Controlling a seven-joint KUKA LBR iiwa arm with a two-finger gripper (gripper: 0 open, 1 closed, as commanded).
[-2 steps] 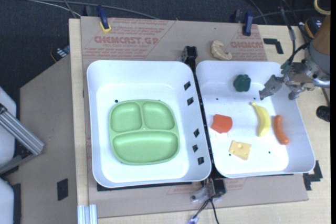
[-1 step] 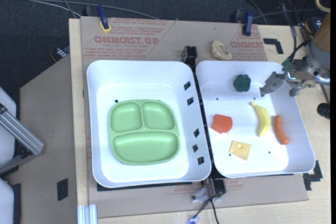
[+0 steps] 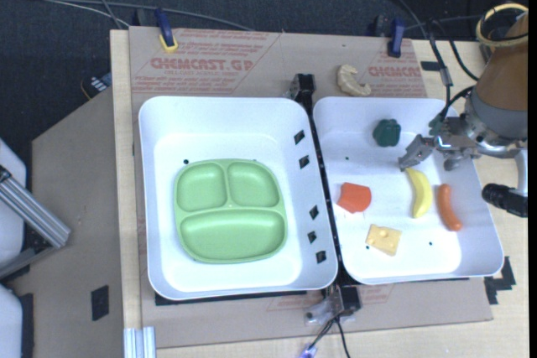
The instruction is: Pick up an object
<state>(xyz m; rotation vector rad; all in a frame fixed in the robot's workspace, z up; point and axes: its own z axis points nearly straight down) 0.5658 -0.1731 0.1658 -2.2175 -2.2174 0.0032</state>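
Claw (image 3: 434, 153) spread, pinching nothing. Drop straight onto the banana (image 3: 419, 192) just below, straddling its width, clear of the neighbouring sausage (image 3: 450, 208).

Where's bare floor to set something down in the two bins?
Left bin: white strip behind the green divided plate. Right bin: near-left patch between orange piece and green lump. Crowded around yellow banana, orange carrot, gripper.

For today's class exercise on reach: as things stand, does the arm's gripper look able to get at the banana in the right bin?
Probably yes: the gripper hovers just above the banana, with nothing lying between them.
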